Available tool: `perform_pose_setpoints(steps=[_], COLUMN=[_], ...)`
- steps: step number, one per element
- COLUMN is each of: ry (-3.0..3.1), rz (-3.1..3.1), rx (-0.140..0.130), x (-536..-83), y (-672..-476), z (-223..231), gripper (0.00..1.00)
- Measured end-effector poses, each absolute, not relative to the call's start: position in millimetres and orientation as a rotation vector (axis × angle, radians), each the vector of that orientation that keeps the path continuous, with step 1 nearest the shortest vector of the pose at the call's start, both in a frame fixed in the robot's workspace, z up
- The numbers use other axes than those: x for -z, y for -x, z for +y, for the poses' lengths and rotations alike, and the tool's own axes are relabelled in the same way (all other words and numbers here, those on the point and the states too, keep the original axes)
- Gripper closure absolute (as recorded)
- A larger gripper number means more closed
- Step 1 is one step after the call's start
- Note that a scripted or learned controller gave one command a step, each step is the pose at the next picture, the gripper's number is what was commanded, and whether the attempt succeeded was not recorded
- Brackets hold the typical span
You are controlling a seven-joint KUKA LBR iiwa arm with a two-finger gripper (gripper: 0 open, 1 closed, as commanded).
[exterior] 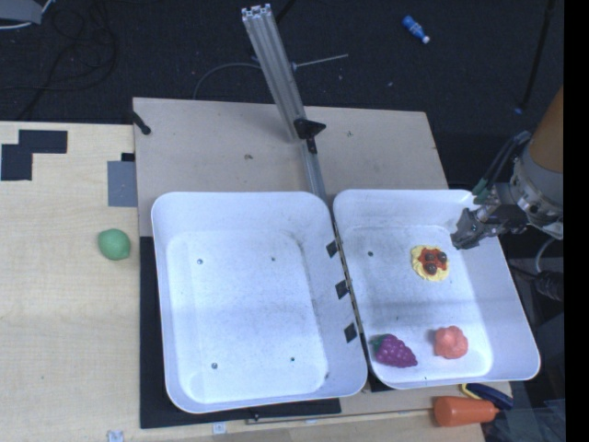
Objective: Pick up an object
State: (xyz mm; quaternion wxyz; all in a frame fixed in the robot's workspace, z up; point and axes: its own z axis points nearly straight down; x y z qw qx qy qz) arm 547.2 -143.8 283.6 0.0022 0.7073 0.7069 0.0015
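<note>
Hovering gripper (463, 233) beside the yellow toy (430, 262) in the right bin (515, 320).
Finger state: cannot tell; it looks poised to descend.

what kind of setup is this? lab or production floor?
Most likely a robotics lab grasping bench, not production. Two shallow white bins sit side by side on a board, the right one holding toy food such as purple grapes. Loose cables trail across the dark floor, and the gripper reaches in from the right.

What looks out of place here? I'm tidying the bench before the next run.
Two things lie outside the bins: a small green ball on the wooden bench left of the left white bin, and an orange carrot-shaped toy by the right white bin's front edge.
</note>
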Motion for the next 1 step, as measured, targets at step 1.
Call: perform_pose_setpoints(steps=[1], ry=[-2.220], rz=[2.225], rx=[0.000], x=[-273.7], y=[-557.5], z=[-104.0], gripper=[1.00])
